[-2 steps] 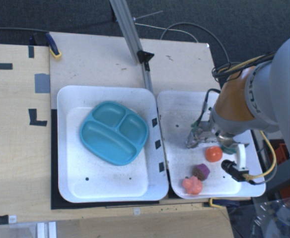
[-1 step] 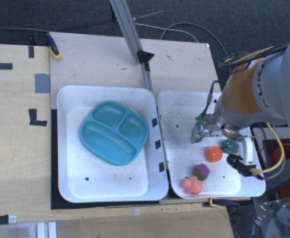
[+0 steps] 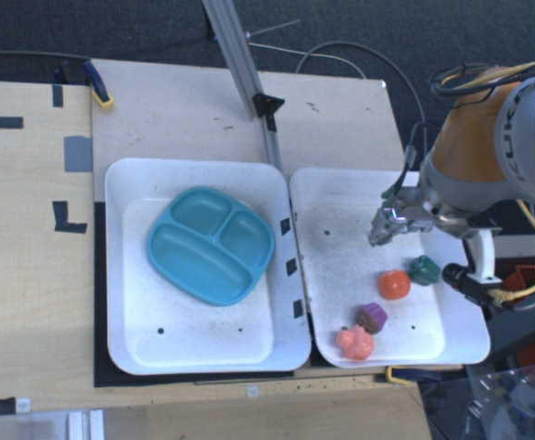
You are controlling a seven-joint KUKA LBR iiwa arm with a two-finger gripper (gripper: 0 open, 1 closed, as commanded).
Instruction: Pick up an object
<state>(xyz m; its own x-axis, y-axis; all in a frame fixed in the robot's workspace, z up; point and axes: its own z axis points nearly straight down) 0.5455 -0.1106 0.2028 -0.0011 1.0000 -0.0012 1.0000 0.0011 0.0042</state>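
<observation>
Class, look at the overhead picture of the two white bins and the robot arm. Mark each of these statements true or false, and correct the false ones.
1. The blue divided plate lies in the left bin. True.
2. The orange ball sits on the blue plate. False: it lies in the right bin, near the green toy.
3. The pink toy lies near the right bin's front edge, beside the purple toy. True.
4. The hand is over the left bin. False: it is over the right bin, above the orange ball in the picture.
5. The arm enters from the picture's right. True.
</observation>
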